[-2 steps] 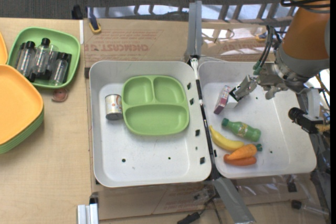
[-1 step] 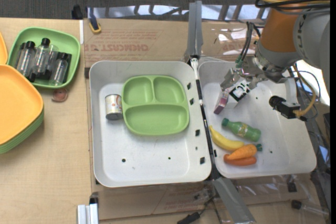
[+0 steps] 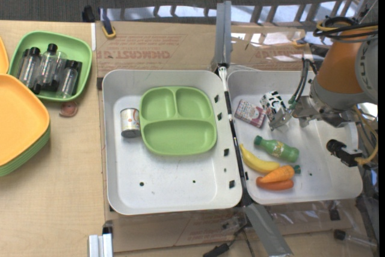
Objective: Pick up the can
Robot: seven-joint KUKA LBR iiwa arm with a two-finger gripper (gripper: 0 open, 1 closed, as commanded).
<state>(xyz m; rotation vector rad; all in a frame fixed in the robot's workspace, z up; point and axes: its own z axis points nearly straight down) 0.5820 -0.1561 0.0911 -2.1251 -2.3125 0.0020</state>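
While your arm (image 3: pixel 340 72) reaches in from the right over the right bin (image 3: pixel 325 186), the can (image 3: pixel 129 123) you are after lies on its side in the left bin (image 3: pixel 174 192), touching the left edge of the green divided plate (image 3: pixel 178 120). Your gripper (image 3: pixel 280 118) hangs low in the right bin, just beside the black-and-white carton (image 3: pixel 274 102) and near the pink packet (image 3: pixel 249 112); whether it is spread or pressed together you cannot tell from this angle. Below it you have a green bottle (image 3: pixel 277 148), a banana (image 3: pixel 258 159) and a carrot (image 3: pixel 277 176) lying close together. On the counter (image 3: pixel 54 207) to the left sit a green tray of small bottles (image 3: pixel 51 66) and a stack of orange plates (image 3: pixel 21 126).
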